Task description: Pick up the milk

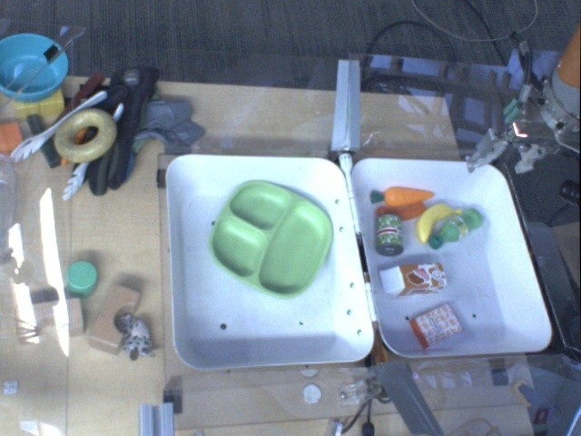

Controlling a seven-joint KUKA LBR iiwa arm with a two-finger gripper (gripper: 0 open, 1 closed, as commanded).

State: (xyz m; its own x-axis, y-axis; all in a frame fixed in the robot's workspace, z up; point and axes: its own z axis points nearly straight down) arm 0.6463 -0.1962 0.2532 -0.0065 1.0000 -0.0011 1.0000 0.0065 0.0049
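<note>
Lying on its side mid-right bin (531,271), the milk (414,279) looks like a light, stiff little carton, best pinched across its flat faces. Can (389,232) and red box (437,324) sit near, with open floor to its right. Gripper (504,148) hovers over the bin's far corner, fingers apparently spread, holding nothing.

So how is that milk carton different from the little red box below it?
The milk carton is white and orange; the red box is red and patterned. The milk carton looks a bit larger and lies almost level, the red box more tilted. Both lie flat in the right bin.
</note>
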